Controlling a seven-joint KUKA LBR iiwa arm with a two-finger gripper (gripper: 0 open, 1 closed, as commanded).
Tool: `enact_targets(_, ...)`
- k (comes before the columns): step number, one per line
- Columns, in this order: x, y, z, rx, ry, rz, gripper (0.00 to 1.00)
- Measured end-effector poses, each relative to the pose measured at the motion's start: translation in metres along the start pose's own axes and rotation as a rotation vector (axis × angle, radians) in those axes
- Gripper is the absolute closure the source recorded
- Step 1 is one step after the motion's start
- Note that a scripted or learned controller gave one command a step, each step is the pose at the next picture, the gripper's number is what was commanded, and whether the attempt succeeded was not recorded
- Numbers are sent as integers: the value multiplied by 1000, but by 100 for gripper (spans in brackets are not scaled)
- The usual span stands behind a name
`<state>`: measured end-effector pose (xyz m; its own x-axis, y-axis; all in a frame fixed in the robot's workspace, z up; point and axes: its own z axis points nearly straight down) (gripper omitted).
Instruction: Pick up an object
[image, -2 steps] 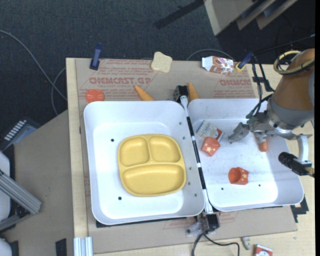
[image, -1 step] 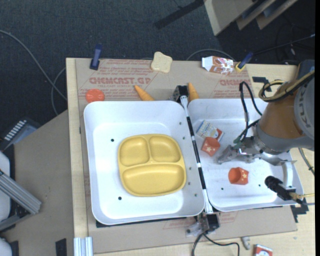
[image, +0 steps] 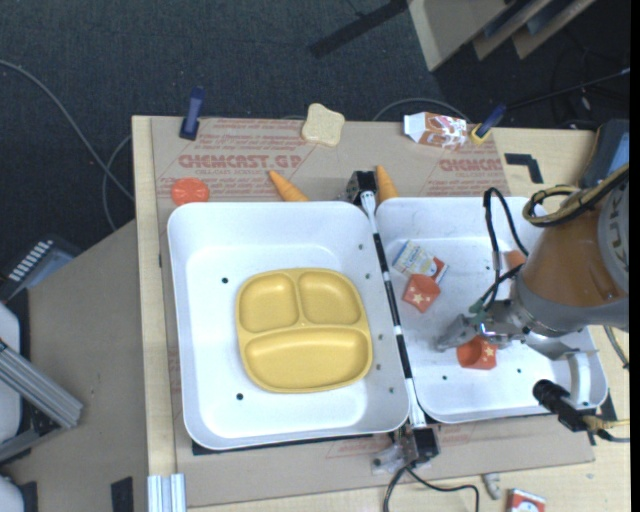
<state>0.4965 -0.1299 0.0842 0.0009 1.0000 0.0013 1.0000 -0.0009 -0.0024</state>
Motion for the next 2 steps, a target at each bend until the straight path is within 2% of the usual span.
enact_targets(1, 0, 0, -10, -2, -1, 0, 100)
enact_targets(2, 0, 0, -10, -2, -1, 0, 0)
